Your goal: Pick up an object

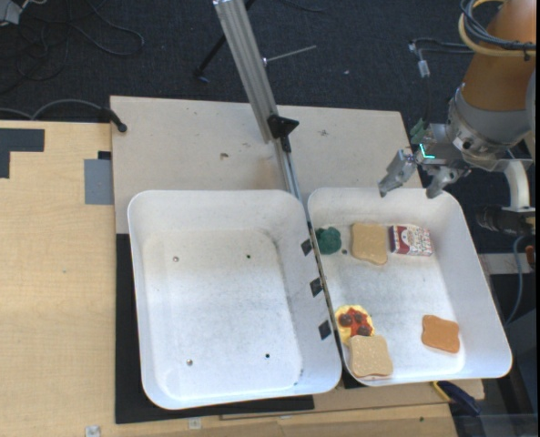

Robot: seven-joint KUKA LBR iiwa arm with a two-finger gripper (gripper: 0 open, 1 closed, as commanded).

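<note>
My gripper (pixel 417 180) hangs above the far rim of the right bin (pixel 479 271), fingers apart and nothing between them. Below it in that bin lie a small green object (pixel 328 238), a tan bread slice (pixel 370 243) and a red-and-white packet (pixel 409 240) in a row near the far side. Toward the near side lie a yellow piece with red spots (pixel 352 320), another bread slice (pixel 371 357) and an orange piece (pixel 441 334).
The left bin (pixel 160 244) sits beside the right one, with black clips (pixel 315 285) along the shared rim. A slanted aluminium bar (pixel 251 71) rises behind the bins. A wooden bench top (pixel 42 271) lies to the left.
</note>
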